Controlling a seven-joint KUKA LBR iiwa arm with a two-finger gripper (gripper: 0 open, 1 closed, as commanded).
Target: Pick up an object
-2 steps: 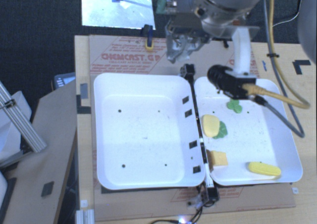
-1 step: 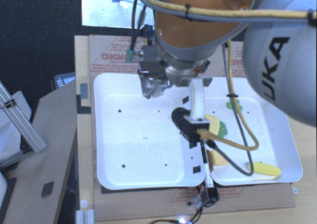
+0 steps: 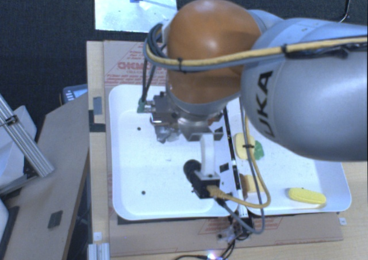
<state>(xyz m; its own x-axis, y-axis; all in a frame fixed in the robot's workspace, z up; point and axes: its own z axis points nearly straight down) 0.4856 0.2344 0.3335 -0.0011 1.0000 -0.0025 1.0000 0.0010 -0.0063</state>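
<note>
My gripper [image 3: 168, 128] hangs low over the shallow white plastic bin [image 3: 129, 155] on the camera's left, tucked under my own orange wrist band. I cannot tell whether it is released or clenched, and I see nothing held in it. Below it the bin floor shows a few small dark specks.

The likeliest things to pick lie away from my gripper, toward the camera's right, across the rims where the two bins meet. In the second white bin [image 3: 339, 187] a flat yellow oblong object [image 3: 306, 196] lies well apart from the gripper, near that bin's front edge. A yellow-and-green piece [image 3: 252, 149] lies nearer, just past the rims and partly behind my cable.

To do this step well, I judge I should lift clear of the rims before crossing over. I would then come down squarely over the yellow oblong, across its narrow width, because it lies free of neighbours.

Of writing, my grey arm casing [image 3: 299, 86] shows the letters "UKA". The brown cardboard sheet [image 3: 123, 60] beyond the gripper has red print beginning "CHEM".
</note>
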